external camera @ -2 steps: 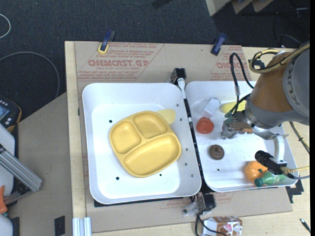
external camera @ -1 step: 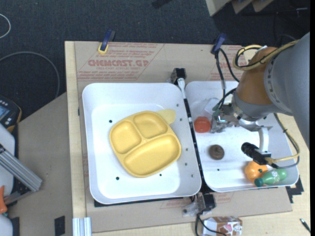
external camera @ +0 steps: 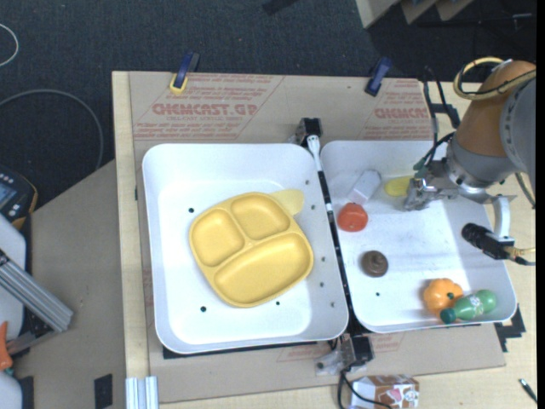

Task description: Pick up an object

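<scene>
The right bin [external camera: 426, 254] holds a red-orange round object [external camera: 352, 218], a brown round object [external camera: 374, 264], a pale translucent block [external camera: 366, 185], a small yellow piece [external camera: 397, 186], an orange fruit [external camera: 442, 293] and a green bottle [external camera: 471, 306]. My gripper [external camera: 419, 196] hangs low at the bin's back right, just right of the yellow piece, touching or nearly touching it. I see nothing lifted between its fingers.
The left bin [external camera: 170, 186] holds a yellow divided tray [external camera: 250, 248] with a pale yellow piece [external camera: 291, 200] at its back edge. Clamps [external camera: 180, 73] sit at the board's back edge. The arm's orange band [external camera: 490, 126] rises over the right bin's back right.
</scene>
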### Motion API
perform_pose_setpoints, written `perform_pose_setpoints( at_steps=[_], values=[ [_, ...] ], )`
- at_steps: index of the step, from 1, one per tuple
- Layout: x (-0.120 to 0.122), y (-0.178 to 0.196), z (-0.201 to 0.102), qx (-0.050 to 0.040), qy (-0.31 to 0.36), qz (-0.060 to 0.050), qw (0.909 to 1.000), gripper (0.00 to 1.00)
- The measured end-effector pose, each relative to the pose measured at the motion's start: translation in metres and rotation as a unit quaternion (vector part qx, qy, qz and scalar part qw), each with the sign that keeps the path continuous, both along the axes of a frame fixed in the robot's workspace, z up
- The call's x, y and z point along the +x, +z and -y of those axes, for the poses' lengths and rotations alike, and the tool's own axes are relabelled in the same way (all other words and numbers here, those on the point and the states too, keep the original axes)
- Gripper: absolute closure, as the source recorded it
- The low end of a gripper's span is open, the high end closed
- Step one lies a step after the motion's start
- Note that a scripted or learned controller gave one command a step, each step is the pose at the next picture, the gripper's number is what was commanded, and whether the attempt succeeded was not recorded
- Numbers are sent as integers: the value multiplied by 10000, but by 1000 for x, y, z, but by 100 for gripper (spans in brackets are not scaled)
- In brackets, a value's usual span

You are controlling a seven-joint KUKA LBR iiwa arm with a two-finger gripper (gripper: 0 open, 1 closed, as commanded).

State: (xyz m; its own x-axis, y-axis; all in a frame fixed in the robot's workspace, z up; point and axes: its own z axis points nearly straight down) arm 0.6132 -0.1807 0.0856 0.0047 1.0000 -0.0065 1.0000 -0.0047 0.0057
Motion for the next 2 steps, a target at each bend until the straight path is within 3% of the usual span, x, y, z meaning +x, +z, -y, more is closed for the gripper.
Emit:
perform_pose_setpoints(
  at_steps=[1,2],
  values=[
    [0,10,-6,15,32,-3,10000,100],
    [-109,-2,-56,60,17,-82,9999,100]
  ],
)
